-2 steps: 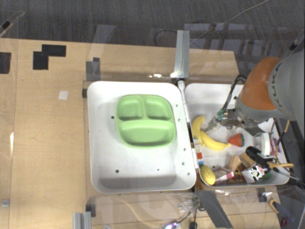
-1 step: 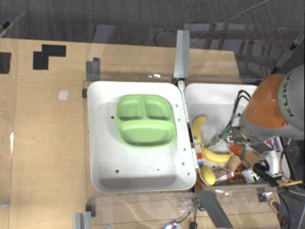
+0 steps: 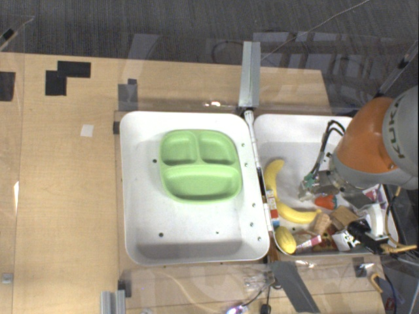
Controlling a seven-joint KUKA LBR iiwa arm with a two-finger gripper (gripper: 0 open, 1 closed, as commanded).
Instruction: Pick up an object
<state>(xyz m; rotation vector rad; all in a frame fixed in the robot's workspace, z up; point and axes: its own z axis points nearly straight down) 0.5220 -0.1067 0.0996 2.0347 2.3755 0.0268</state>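
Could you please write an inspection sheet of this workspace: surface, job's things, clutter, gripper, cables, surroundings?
Surface: wooden bench bearing left bin and right bin, side by side.
Job's things: bananas and a jumble of small items lie in the right bin.
Clutter: green divided plate in the left bin; black marks on the bench.
Gripper: gripper low over the right bin, above the bananas; nothing seen held.
Cables: black cable along the wrist; another on the floor.
Surroundings: dark grey floor behind the bench.

Two white bins; one green tray; two bananas.
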